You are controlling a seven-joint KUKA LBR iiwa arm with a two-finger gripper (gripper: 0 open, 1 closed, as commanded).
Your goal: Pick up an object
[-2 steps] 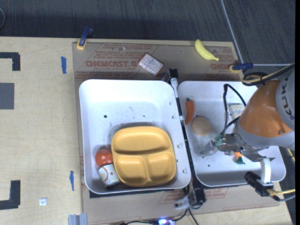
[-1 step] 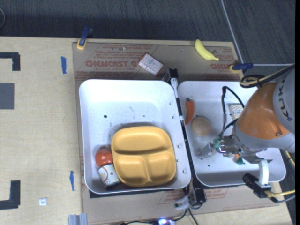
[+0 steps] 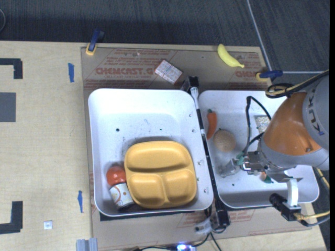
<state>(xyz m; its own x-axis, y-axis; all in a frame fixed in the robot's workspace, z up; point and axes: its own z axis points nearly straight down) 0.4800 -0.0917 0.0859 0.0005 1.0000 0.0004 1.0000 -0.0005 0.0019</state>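
My gripper (image 3: 233, 166) hangs low in the right bin (image 3: 246, 198), over its floor left of centre, reaching in from the right under the arm's orange band. A beige rounded object (image 3: 224, 140) lies just above it, close to the tip. An orange carrot (image 3: 211, 123) rests along the bin's left wall, further back. Under the wrist a small green item (image 3: 267, 178) peeks out. A speckled card (image 3: 260, 122) lies at the back, partly hidden by the arm.
The left bin (image 3: 104, 109) holds a large yellow compartment tray (image 3: 158, 172), with a red-topped can (image 3: 118, 184) at its left. A yellow banana (image 3: 229, 56) and a small patterned box (image 3: 167, 71) lie on the cardboard behind the bins.
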